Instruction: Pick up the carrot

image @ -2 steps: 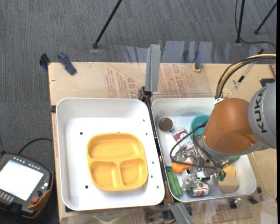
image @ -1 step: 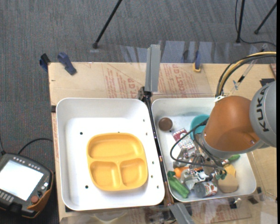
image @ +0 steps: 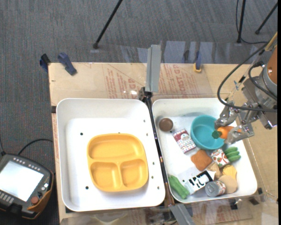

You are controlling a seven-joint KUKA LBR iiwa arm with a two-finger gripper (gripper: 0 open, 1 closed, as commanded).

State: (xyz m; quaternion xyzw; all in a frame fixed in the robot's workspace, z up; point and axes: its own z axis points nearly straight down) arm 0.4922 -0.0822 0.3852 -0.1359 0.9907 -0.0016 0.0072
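While two white bins (image: 65, 125) sit below, the gripper (image: 230, 129) clasps one carrot (image: 222, 132).

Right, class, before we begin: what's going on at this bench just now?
A robot arm reaching in from the right has its gripper over the right bin, with the carrot between its fingers, just beside the teal bowl. Whether the carrot is lifted clear of the bin is hard to tell. Other toy foods and small packages lie crowded in the near part of that bin. The left bin holds a yellow divided plate, untouched.
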